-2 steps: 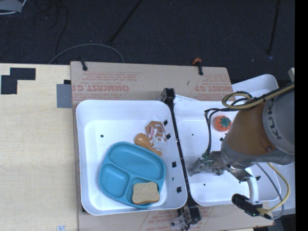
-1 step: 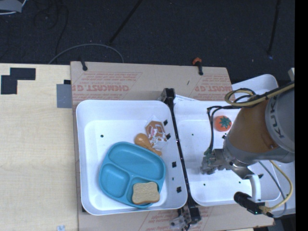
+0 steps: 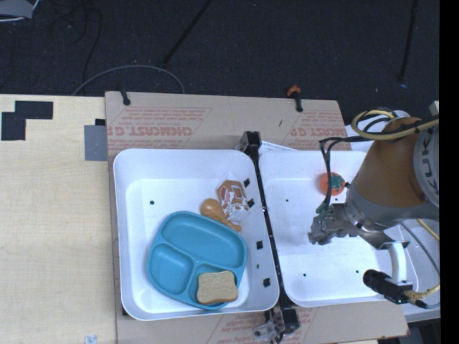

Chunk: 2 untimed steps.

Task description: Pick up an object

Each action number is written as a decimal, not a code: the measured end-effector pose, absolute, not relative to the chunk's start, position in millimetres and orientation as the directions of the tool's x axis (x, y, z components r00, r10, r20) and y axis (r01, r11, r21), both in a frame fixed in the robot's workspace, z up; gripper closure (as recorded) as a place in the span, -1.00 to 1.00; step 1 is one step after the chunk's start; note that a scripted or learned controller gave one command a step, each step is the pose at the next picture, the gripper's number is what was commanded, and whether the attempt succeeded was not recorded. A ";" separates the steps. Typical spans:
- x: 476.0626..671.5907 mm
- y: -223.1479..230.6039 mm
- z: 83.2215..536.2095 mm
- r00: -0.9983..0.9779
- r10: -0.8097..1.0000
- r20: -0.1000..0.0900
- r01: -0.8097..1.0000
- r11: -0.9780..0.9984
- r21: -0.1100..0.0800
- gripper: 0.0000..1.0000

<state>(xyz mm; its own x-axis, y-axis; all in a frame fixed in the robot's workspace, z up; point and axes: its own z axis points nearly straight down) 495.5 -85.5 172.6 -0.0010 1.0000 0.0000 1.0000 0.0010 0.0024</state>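
**Orange object lies apart from the gripper in the right-hand bin**

White plastic bins sit side by side on a sheet of printed cardboard (image 3: 215, 124), with a black divider (image 3: 262, 221) running between them. We see the arm (image 3: 391, 170) reaching in from the right edge of the frame, its orange band over the upper right part of the right bin (image 3: 315, 292). The gripper (image 3: 324, 229) hangs at the arm's left end, over the bare white floor near the middle of that bin. It reads as a dark grey cluster, and we cannot tell whether it is parted or closed; we see nothing held in it.

A small round orange object (image 3: 332, 183) with a touch of teal lies in the right bin, above the gripper in the frame and near it, close to the bin's upper wall. We cannot tell whether the two touch.

In the left bin (image 3: 133, 192) we count four things. A blue divided plate (image 3: 188, 258) fills the lower middle, and a tan slice of toy bread (image 3: 216, 287) rests in its lower right compartment. Just above the plate's upper right rim lies a tan drumstick-shaped piece (image 3: 215, 211), and beside it, towards the divider, a clear packet with brown contents (image 3: 233, 194).

A pale wooden bench top (image 3: 50, 235) takes up the left of the frame.
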 end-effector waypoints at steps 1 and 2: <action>501.3 -78.9 219.3 -0.001 1.000 0.000 1.000 0.001 0.002 1.00; 501.6 -79.8 234.3 0.000 1.000 0.000 1.000 0.000 -0.001 1.00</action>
<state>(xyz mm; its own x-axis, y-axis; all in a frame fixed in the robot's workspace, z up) 501.6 -79.8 234.3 -0.0005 1.0000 0.0004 1.0000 0.0005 -0.0013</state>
